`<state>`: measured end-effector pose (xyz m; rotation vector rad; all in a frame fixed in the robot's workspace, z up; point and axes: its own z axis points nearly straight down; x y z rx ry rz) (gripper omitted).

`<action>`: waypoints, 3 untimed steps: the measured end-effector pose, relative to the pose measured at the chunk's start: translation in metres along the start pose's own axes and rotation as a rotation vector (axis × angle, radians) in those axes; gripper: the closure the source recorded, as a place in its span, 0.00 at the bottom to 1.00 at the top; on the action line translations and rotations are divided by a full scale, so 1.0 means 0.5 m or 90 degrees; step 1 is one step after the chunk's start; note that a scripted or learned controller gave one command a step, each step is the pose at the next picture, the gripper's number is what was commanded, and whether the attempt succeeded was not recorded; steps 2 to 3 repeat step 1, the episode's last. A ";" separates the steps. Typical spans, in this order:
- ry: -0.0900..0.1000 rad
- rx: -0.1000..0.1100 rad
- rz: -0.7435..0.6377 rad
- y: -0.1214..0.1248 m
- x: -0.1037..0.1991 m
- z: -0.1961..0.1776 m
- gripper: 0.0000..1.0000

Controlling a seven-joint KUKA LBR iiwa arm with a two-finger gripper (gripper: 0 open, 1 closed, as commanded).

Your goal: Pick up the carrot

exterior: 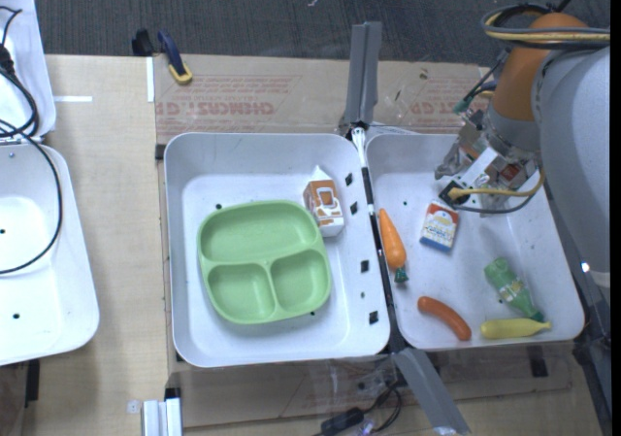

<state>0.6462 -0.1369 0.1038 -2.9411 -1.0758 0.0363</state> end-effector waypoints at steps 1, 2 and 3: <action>0.008 -0.009 -0.059 -0.030 0.040 0.029 0.00; 0.008 -0.009 -0.059 -0.030 0.040 0.029 0.00; 0.008 -0.009 -0.059 -0.030 0.040 0.029 0.00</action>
